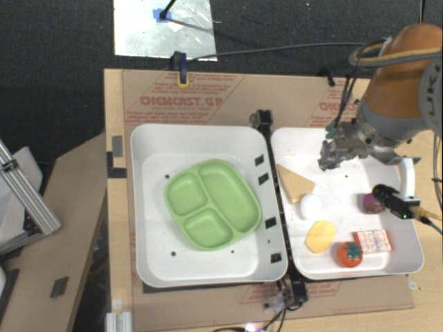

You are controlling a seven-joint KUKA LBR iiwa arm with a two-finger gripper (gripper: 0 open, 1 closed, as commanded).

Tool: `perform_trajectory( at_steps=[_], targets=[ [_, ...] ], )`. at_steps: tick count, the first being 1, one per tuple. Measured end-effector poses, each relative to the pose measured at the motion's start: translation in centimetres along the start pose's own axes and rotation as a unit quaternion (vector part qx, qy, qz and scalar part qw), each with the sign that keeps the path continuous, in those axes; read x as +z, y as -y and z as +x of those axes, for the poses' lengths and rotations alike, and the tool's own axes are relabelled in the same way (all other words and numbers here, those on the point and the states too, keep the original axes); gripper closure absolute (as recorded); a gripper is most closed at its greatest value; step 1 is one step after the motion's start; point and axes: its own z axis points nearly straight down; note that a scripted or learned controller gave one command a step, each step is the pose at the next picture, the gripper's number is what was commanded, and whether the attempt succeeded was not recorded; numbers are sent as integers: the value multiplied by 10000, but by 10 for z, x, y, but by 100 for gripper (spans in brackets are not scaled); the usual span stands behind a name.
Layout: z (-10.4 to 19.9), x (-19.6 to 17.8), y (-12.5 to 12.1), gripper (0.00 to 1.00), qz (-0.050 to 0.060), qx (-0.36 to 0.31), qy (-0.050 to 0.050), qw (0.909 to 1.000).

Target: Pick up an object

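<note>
Camera view: gripper (331, 158) state we cannot tell; nearest item, tan wedge (295, 182), lies just left-below, long axis diagonal.

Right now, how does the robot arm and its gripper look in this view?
The arm has a grey body with a broad orange band above the wrist. Thin dark cables loop around that band. The gripper is small, dark grey and metallic.

Illumination is even and bright from overhead, with soft, short shadows. The white bins (208, 133) appear near overexposure, and the foil sheet (165, 18) shows mild glare. Focus is slightly soft throughout.
</note>
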Motion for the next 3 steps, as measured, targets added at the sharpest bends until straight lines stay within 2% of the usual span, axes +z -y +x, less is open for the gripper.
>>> perform_trajectory(
  at_steps=[1,3],
  targets=[
    [59,11,-14,100,8,3,3,10000],
    [152,5,-50,100,0,5,-1,10000]
  ],
)
